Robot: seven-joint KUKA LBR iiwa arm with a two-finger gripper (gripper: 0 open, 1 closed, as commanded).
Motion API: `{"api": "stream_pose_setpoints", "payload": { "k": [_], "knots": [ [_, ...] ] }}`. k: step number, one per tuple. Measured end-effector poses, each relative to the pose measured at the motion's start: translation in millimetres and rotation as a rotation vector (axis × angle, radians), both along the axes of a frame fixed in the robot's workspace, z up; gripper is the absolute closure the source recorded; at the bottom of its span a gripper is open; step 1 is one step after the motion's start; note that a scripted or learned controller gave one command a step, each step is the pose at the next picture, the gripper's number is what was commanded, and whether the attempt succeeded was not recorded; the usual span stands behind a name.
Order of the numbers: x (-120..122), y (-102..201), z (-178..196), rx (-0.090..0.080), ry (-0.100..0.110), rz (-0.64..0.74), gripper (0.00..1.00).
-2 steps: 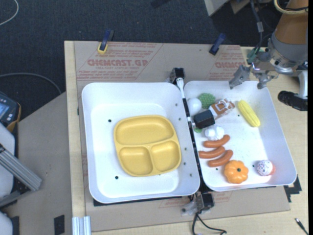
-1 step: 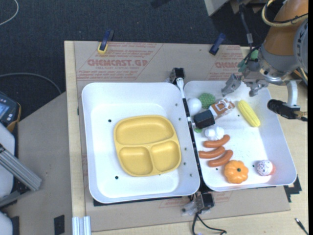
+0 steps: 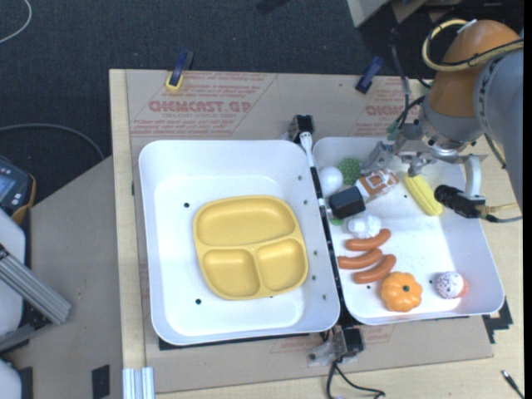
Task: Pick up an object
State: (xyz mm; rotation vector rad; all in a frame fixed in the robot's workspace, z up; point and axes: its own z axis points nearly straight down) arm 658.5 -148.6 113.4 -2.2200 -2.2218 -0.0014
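The right bin (image 3: 478,260) holds the loose pieces: three orange-red sausages (image 3: 366,260) lie roughly parallel near its middle, each slightly curved; a small orange pumpkin (image 3: 400,292) sits just below them toward the near rim; a white ball with reddish speckles (image 3: 449,284) rests to its right; a yellow corn cob (image 3: 422,194) lies slanted in the upper part; a green broccoli-like piece (image 3: 350,169) and a white egg-shaped piece (image 3: 331,177) sit by the upper left wall; a black block (image 3: 346,200) lies tilted just below them, with a small white lump (image 3: 363,225) beneath it.
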Motion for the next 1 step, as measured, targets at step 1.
{"api": "stream_pose_setpoints", "payload": {
  "k": [1],
  "knots": [
    [0.7, 1.2, -29.0, -0.001, 0.002, 0.002, 0.0]
  ]
}}
